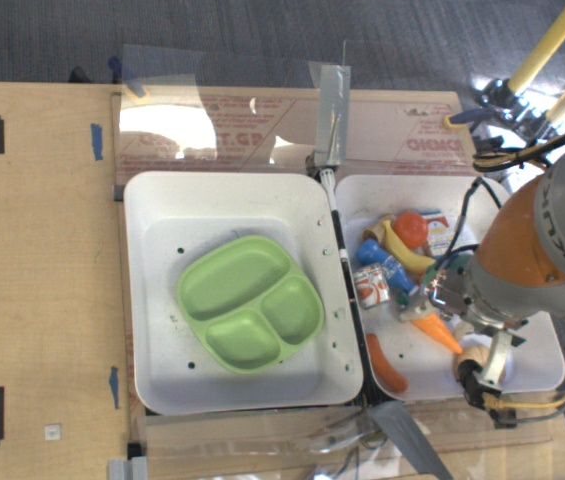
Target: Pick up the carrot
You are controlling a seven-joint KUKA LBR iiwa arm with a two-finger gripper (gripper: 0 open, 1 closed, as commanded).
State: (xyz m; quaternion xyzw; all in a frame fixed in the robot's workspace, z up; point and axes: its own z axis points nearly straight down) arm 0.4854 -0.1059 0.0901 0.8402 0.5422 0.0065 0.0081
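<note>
- Cardboard-brown bench (pixel 32 298) spreads across the scene, with grey carpet beyond its far edge and black corner marks printed on its left part.
- Two shallow white bins sit side by side on it; the left bin (pixel 162 208) is the nearer to the middle of the view, and the right bin (pixel 547 368) is partly covered by the arm.
- The grey arm (pixel 532 253), with its orange band, reaches in from the right and hangs over the right bin.
- A green three-part plate (pixel 250 302) lies tilted in the middle of the left bin, alone there.
- The gripper (pixel 442 303) is low in the right bin, just above the carrot; whether its claw is parted or closed cannot be told from this angle, and nothing is seen clamped in it.
- A yellow banana (pixel 402 250) curves near the far side of the right bin, with a red-orange round item (pixel 412 228) touching it.
- A blue item (pixel 380 260) lies just beside the banana, with a small white and red packet (pixel 370 288) next to it.
- The carrot (pixel 436 332) lies on the floor of the right bin, right under the wrist, pointing toward the near right.
- A red-orange pepper-like item (pixel 386 365) lies near the front left corner of the right bin, apart from the carrot.
</note>
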